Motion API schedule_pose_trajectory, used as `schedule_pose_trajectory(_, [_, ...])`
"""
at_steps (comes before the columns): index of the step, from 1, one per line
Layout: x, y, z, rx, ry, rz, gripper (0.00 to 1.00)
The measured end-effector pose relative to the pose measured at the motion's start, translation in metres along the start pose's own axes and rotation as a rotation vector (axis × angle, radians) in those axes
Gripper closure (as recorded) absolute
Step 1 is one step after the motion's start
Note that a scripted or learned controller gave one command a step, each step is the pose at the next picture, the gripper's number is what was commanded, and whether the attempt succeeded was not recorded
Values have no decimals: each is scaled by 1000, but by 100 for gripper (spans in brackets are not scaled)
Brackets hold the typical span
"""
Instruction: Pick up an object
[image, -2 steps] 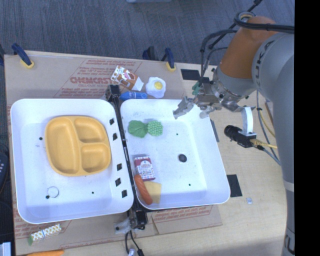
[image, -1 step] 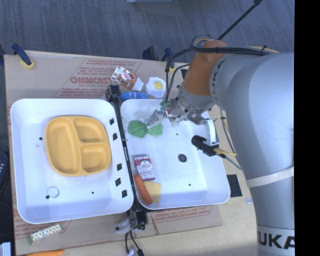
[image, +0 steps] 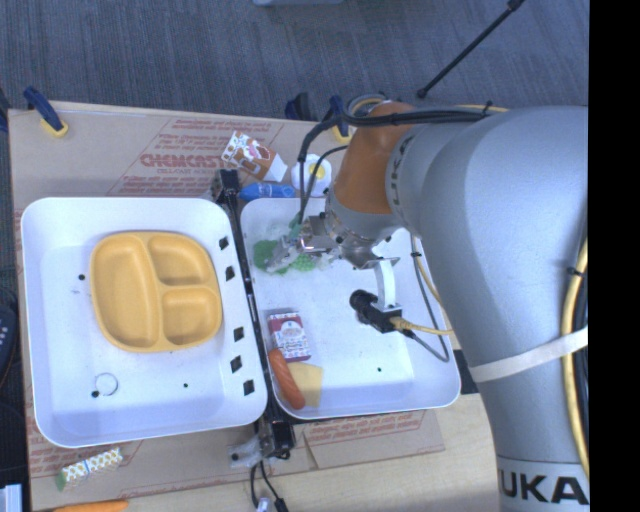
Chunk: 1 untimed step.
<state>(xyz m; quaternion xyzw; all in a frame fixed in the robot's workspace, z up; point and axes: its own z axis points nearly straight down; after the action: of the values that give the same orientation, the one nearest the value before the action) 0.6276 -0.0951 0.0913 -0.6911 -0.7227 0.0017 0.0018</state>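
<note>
The arm (image: 480, 230) looks to be at the grasping step, bent low over the right bin (image: 430, 385) with its orange band above the wrist. The gripper (image: 300, 243) sits right at a green object (image: 272, 255) near the bin's far left corner. Whether it is spread or pinching, I cannot tell. Next it needs a firm grip and a straight lift. A red packet (image: 288, 335) and a carrot (image: 284, 378) lie nearer. The left bin (image: 50, 400) holds a yellow tray (image: 155, 290).
</note>
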Motion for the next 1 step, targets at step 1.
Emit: schedule_pose_trajectory(1, [0,0,-10,2,0,-3,100])
